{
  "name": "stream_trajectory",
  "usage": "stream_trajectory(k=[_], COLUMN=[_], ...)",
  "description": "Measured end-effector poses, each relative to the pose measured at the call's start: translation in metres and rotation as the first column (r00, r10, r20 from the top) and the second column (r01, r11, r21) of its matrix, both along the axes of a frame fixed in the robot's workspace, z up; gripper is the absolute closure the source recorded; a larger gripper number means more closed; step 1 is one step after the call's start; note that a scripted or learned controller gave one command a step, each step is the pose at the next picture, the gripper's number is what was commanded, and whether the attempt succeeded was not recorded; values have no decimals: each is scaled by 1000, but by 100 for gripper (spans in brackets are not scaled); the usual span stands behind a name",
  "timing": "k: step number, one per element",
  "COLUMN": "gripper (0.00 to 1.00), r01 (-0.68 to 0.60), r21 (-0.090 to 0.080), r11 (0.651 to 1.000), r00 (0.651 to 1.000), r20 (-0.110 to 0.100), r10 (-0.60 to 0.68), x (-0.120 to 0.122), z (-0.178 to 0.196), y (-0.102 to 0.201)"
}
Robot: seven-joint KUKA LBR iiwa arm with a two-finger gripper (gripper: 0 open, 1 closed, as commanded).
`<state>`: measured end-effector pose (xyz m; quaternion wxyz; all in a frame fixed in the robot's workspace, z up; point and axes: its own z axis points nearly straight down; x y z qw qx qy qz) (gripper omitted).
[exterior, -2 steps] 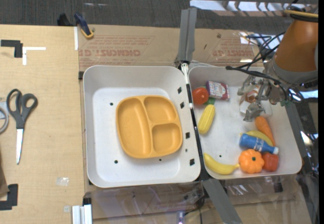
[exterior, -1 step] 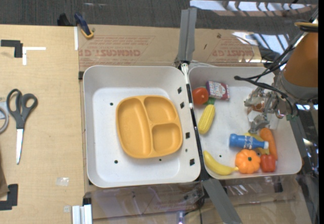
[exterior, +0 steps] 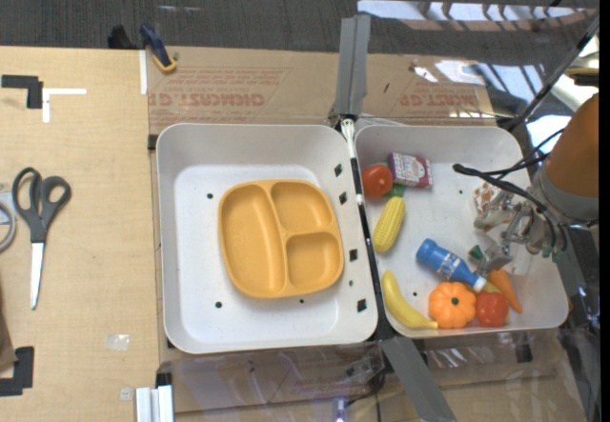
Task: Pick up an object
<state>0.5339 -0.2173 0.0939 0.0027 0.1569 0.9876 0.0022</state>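
Gripper [exterior: 496, 237] low over bottle [exterior: 448, 263], carrot [exterior: 507, 289]; grip state unreadable. Risk: crowded toys, likely glancing miss.

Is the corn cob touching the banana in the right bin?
Apart. The camera view shows bare white bin floor between the corn cob and the banana.

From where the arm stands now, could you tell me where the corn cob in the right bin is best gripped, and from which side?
Grip the corn cob across its middle, coming straight down from above. It lies flat and nearly lengthwise up the bin, with bare floor on its right; the fingers should close across its narrow width. The tomato crowds its top end, so I would avoid that.
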Motion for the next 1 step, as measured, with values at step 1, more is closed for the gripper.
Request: stream_trajectory(k=[1], gripper=[0], r01=[0], r21=[-3], r11=[1000], r00=[1000], r20=[-1], r10=[0], x=[43], z=[-1], y=[94])
